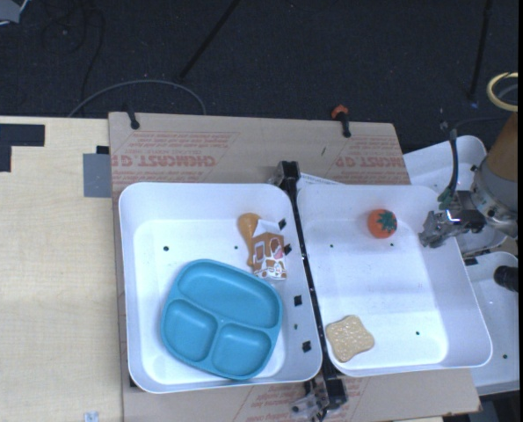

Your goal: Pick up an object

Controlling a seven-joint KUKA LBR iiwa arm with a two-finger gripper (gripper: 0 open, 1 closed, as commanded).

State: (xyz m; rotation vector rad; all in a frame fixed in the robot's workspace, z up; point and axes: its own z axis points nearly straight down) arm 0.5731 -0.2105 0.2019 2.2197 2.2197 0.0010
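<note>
I'd take the small round red-orange toy tomato [382,223], light, hard and slippery, across its middle; my gripper [437,228] sits beside it, grip state I cannot tell

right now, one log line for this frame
gripper: right bin's right edge, holding nothing | tomato, bread: right bin | blue tray, carton: left bin

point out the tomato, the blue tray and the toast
tomato [382,223], camera view, on the middle of its red body
blue tray [221,318], camera view, on the ridge where its compartments meet
toast [349,338], camera view, on the middle of its top face
</note>
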